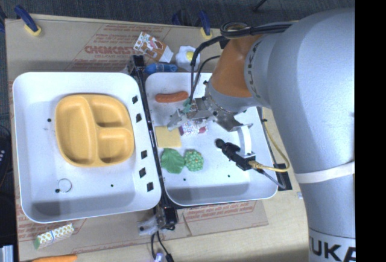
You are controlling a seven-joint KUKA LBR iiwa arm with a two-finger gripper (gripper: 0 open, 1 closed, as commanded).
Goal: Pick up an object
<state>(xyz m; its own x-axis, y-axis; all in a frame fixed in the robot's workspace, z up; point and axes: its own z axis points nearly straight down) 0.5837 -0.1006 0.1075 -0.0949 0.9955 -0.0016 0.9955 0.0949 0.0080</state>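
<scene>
My gripper [186, 116] hangs low over the middle of the right bin [259, 185], under the orange band of the arm. Directly beneath and beside it lies a small red and white packet [195, 128]. A brown sausage [172, 96] rests just behind the gripper toward the bin's back. In front of it a pale yellow flat slice [167, 137] lies against the bin's left wall. Closer to the front sit a green leafy piece [172, 160] and a green knobbly ball [193, 160], touching each other. Whether anything is held is hidden by the wrist.
The left bin [30, 194] holds a yellow divided tray [93, 129]. Small packages [149, 45] lie on the cardboard behind the bins, and a wrapped item [54, 235] at the front left. The arm's grey body [313, 110] covers the right bin's right side.
</scene>
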